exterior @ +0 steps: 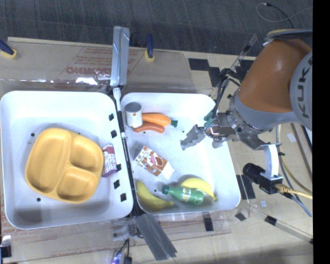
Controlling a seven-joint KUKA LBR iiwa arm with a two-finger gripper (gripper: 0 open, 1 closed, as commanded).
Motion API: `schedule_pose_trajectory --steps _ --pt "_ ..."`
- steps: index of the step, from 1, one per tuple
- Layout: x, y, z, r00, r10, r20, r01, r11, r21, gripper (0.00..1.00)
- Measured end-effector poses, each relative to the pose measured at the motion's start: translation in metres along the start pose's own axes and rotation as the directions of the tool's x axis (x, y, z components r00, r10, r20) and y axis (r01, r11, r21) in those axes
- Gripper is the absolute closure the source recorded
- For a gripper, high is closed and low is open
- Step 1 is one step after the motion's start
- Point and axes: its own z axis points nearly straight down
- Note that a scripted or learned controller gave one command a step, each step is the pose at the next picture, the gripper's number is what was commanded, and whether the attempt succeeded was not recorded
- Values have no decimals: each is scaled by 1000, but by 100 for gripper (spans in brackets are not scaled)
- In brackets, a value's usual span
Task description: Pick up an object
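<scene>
Two shallow white bins sit side by side on the bench. In the left bin [16, 202], a yellow divided tray [63, 164] lies near the middle, and a small purple packet [109, 161] rests against the bin's right wall. In the right bin [228, 169], a small grey can [133, 114] stands in the far left corner with an orange carrot [153, 122] just beside it. A small carton [152, 162] lies toward the left wall. Along the near edge lie a banana [149, 198], a green bottle [184, 194] and a yellow lemon [201, 186], closely bunched.

The gripper [191, 138] hangs over the bare floor toward the bin's right side, on the arm [269, 81] I drive in from the right. I cannot tell whether its claw is apart or together; I see nothing held in it.

I judge the carrot the likeliest target. It lies left of the claw and slightly toward the far wall, with its long axis running left to right. The carton lies about as near, left and toward the near edge.
</scene>
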Motion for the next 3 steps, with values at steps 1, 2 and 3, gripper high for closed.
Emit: schedule_pose_trajectory --steps 1,2,3 --pt "28 -12 191 977 -214 0 214 977 -1 0" --pt "20 36 190 908 -419 2 419 908 -4 0" --pt "20 35 182 907 -422 1 422 907 -1 100"
